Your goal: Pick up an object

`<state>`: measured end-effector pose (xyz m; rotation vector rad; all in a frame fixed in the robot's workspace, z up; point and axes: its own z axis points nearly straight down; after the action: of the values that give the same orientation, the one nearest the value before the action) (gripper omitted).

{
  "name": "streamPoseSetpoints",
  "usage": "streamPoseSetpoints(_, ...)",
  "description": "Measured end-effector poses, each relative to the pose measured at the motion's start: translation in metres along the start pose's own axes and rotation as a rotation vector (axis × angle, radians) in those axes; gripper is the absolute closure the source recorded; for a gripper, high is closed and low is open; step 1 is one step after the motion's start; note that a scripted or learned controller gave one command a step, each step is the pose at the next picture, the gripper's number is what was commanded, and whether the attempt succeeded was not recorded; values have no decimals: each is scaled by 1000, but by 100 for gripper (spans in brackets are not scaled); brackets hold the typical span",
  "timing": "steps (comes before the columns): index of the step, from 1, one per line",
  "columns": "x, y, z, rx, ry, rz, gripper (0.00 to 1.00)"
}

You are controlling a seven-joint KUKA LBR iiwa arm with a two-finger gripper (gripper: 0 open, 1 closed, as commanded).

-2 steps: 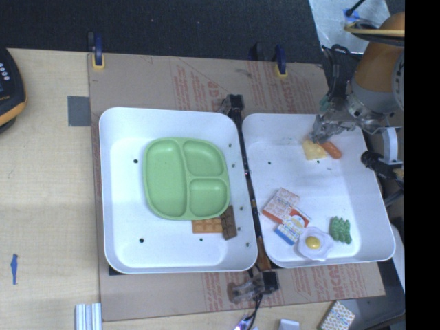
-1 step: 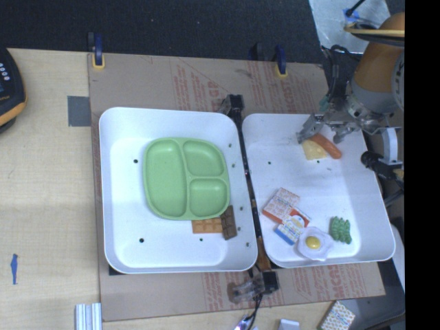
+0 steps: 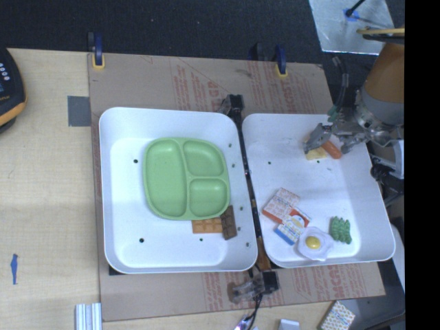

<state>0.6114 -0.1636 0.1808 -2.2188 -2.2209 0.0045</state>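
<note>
Orange-and-yellow object (image 3: 323,150) lies at the far side of the right bin (image 3: 357,205), right at the gripper (image 3: 323,141). Judged risk: fingertips merely touching it could push it away or slip off. Whether they are closed on it cannot be told.

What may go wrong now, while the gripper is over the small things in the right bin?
The gripper sits on a yellow piece and an orange piece that touch, so it may catch both or push one away. They also lie near the right bin's far wall, which could block a finger.
</note>
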Motion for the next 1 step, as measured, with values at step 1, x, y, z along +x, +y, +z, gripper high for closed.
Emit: streamPoseSetpoints(1, -17, 46, 85, -1, -2, -6, 0)
